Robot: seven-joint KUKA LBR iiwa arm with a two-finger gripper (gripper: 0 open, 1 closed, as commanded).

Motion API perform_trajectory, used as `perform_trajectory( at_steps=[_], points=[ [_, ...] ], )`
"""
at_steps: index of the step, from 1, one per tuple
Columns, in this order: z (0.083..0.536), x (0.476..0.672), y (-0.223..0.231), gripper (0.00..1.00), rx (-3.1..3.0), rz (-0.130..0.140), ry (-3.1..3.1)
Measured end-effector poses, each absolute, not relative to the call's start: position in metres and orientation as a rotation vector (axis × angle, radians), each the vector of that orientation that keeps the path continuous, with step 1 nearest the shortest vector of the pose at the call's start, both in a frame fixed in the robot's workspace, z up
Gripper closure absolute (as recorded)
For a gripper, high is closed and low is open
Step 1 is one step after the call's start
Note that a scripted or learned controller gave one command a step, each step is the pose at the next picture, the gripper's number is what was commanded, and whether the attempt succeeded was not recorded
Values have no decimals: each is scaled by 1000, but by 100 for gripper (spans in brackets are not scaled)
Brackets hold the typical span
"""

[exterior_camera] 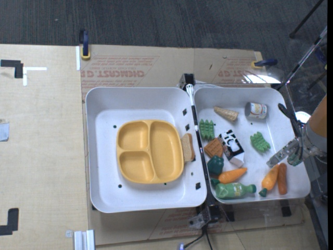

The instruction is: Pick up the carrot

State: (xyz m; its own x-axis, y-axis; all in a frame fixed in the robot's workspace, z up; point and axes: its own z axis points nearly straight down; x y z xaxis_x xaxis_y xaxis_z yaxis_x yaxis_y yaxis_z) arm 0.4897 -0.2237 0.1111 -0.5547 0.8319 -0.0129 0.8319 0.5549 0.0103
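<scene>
Presently, item: carrot (pixel 269 179), orange with a green top, lying near the front right corner of the right bin (pixel 244 91), green end toward the front wall. Touching or just beside it on the right: a reddish-brown sausage (pixel 282 178), roughly parallel. To its left: a green bottle (pixel 235 190) and a second orange tapered piece (pixel 232 175), possibly another carrot.

Item: gripper (pixel 283 156), just above the carrot's thick end, near the bin's right wall. Whether it is open or closed cannot be told; nothing is seen held in it.

Item: arm, entering from the right edge, wrist (pixel 315 134) above the bin's right rim, tool angled down and to the left.

Handling note, as judgement: the grasp should cross the carrot's width at mid-body, set so the sausage stays outside the closing path. A straight descent suits, since the right wall leaves little room. Closing too far toward the green tip risks a slip.
</scene>
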Motion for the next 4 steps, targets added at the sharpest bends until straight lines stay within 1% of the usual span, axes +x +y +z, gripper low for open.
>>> perform_trajectory(
  at_steps=[1, 2, 3, 4],
  points=[
    [111, 490, -224, 0, 1475, 5, 2756],
    [121, 492, -225, 100, 1477, 6, 2746],
    [121, 492, -224, 0, 1479, 6, 2746],
    [91, 481, -217, 0, 1931, 11, 2483]
  ],
)
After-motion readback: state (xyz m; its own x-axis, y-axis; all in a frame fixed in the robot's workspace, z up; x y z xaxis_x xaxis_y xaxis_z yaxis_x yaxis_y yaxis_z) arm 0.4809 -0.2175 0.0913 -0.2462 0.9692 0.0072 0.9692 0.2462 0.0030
